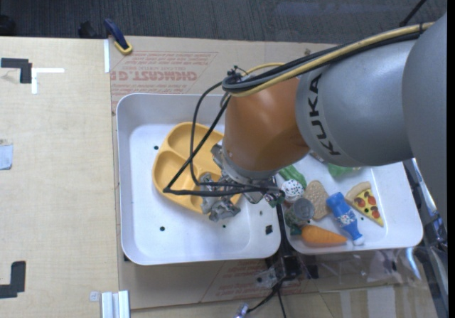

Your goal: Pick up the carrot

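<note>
Camera view: the grey arm with the orange wrist band (pixel 266 124) reaches in from the right and hangs over the left shallow white bin (pixel 135 188). Its two-finger gripper (pixel 224 206) sits low above the edge of the yellow divided plastic plate (pixel 174 163) in that bin. Cables and the wrist body obscure the tool, so its state cannot be determined; no object is visible in it.

The orange toy carrot (pixel 323 236) lies on its side near the front edge of the right shallow white bin (pixel 398 231), just beside a blue bottle with a white label (pixel 345 215), a tan cracker-shaped piece (pixel 316 199) and a toy pizza slice (pixel 367 203).

Step in hand: approach, not yet on target. The carrot remains ungrasped. The next move calls for travel across the divider into the right bin, alignment above the carrot's midsection, and a descent clear of the bottle.
</note>
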